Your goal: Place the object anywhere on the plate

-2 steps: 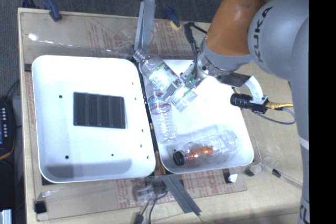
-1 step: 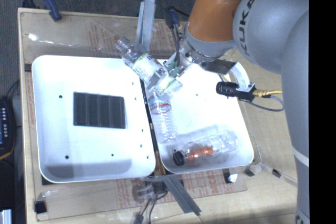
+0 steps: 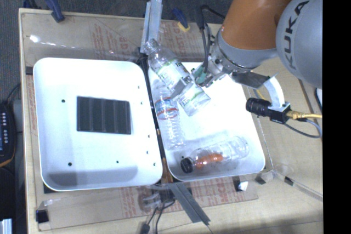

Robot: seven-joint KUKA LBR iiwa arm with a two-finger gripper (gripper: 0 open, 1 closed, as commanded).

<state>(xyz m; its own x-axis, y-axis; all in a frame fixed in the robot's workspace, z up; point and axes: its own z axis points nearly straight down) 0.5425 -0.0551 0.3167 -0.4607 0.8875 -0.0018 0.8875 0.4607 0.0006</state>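
Nearest the camera, at the front of the right bin (image 3: 258, 164), a clear bottle with a dark cap (image 3: 214, 157) lies on its side, cap pointing left, with something orange showing through its middle. Just behind it and to the left, a second clear bottle (image 3: 170, 118) lies lengthwise along the bin's left wall, a red and blue label round its upper part.

To the left, the other white bin (image 3: 49, 118) bears a dark ribbed plate (image 3: 103, 115), rectangular and flat on the bin floor, well apart from all three bottles.

Farther back, a third clear bottle (image 3: 178, 80) with a white label is tilted over the rear left part of the right bin, its neck toward the back left corner and its base toward the middle. The gripper (image 3: 202, 78) sits at the base end of this bottle, touching or overlapping it, but the wrist above hides the fingers, so I cannot tell how far apart they stand or whether the bottle is truly between them.

Behind the gripper, the grey arm (image 3: 307, 24) with its orange band reaches in from the right. At the far edge of the bench (image 3: 82, 30), blue clamps (image 3: 55, 8) grip the board, and a grey upright bar (image 3: 152, 22) rises between the two bins.
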